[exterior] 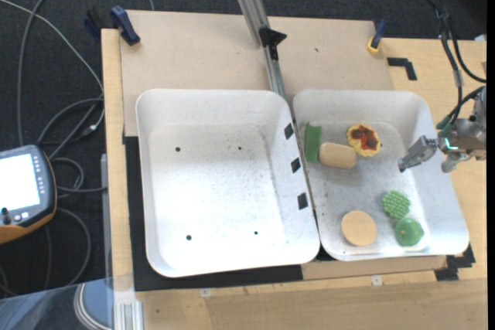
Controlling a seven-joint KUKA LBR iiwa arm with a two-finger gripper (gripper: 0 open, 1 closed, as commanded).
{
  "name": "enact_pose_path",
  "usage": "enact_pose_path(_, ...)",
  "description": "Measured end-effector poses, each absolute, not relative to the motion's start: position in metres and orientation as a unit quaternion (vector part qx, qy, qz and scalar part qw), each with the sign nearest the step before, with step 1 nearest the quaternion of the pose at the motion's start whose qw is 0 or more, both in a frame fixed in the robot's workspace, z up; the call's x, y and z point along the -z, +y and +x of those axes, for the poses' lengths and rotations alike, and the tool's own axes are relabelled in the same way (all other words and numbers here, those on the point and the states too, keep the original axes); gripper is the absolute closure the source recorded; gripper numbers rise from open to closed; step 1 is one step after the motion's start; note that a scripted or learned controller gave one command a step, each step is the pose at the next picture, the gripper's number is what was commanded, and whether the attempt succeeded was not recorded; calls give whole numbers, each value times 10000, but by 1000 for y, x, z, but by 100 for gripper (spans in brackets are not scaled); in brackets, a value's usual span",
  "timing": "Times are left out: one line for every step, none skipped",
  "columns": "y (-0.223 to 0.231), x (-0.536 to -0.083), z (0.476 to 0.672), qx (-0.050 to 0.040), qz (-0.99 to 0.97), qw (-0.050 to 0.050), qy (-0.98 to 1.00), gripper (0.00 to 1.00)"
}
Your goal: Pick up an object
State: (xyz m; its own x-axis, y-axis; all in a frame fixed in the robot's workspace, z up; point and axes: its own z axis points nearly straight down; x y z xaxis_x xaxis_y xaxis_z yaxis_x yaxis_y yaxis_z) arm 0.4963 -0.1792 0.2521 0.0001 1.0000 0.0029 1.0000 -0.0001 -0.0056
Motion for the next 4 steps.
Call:
enact_pose_path(-179, -254, 497, 0, -7068, 14, -7074, 0)
enact_pose_path(-175, -211, 493, -10, -7070, 31, -7072, 0)
enact_pose_path(-166, -152, 490, -13, -7069, 44, -7073, 0)
enact_pose_path(-167, -103, 492, 14, -7071, -38, -7071, 0)
